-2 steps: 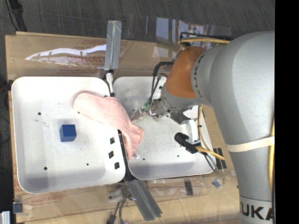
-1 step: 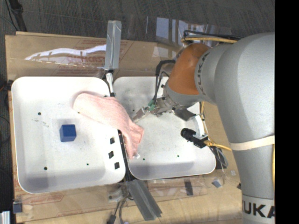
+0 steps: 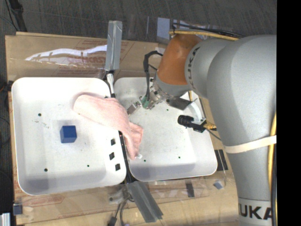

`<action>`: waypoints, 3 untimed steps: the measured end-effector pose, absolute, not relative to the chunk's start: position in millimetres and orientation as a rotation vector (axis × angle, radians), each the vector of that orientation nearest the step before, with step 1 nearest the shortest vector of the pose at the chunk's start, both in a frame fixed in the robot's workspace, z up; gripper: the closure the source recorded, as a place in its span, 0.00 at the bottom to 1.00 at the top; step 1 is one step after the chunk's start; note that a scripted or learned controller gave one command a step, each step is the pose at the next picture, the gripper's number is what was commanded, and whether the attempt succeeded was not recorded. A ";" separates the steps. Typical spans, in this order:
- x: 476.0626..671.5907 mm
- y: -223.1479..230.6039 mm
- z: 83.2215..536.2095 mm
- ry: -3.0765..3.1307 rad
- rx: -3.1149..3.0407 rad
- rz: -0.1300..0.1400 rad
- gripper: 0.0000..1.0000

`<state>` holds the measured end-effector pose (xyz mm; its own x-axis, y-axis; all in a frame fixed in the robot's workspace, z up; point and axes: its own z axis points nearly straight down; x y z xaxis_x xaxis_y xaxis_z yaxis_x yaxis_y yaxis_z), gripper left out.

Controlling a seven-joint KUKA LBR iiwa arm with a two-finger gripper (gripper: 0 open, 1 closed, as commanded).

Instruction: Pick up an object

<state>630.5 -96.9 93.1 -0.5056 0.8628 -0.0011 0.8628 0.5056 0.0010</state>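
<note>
A pink cloth [image 3: 115,117] lies draped over the wall between the two bins, most of it in the left bin [image 3: 28,140] and one end hanging into the right bin [image 3: 188,166]. A small blue cube [image 3: 68,133] sits on the left bin's floor. My gripper [image 3: 138,105] is low in the back left part of the right bin, just right of the cloth's upper edge and close to it. I see nothing held in it.
The grey arm with its orange band [image 3: 176,62] covers the right bin's back right corner and right side. A black connector [image 3: 189,122] sticks out over the right bin's floor. A grey post [image 3: 113,46] stands behind the bins' divider.
</note>
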 end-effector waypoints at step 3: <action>570.0 -32.6 202.5 2.803 1.416 -0.001 1.00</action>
